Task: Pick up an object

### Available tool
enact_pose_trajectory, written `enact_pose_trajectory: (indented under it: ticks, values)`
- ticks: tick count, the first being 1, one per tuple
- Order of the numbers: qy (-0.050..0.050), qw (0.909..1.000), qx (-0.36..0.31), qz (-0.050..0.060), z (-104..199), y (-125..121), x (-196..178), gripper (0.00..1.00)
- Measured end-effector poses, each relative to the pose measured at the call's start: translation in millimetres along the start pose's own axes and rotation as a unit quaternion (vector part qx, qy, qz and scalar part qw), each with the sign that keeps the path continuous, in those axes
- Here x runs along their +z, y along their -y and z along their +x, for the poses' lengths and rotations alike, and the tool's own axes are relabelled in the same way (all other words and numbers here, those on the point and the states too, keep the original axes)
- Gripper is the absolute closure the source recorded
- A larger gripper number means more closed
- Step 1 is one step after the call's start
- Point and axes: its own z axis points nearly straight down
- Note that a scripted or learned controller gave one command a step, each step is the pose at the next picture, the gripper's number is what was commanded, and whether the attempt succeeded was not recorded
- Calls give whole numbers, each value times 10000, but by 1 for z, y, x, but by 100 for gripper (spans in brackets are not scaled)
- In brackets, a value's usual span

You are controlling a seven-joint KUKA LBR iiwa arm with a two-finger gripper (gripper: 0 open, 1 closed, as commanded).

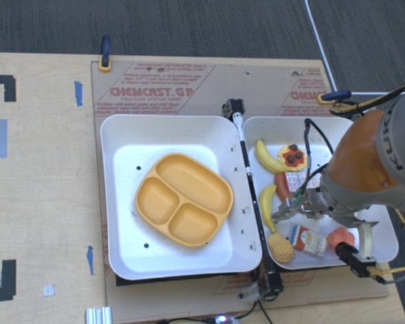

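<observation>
Your gripper (290, 206) hangs with fingers apart, holding nothing; crowded bananas (266, 208) and hotdog (283, 184) could deflect them.

Grey KUKA arm with wide orange band (362, 155) enters from the right edge, bent downward and leaning left. Grey wrist section (344, 204) sits below the band. Metallic two-finger pincer (288, 210) sticks out leftward from the wrist, low, close to the surface under it. Finger spacing too small and cluttered to read. Black cables loop along the band and wrist.
</observation>
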Motion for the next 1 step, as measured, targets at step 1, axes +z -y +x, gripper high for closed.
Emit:
enact_pose_trajectory:
  ticks: [1]
  values:
    - [16,10000,14,-27,-4,9,6,0]
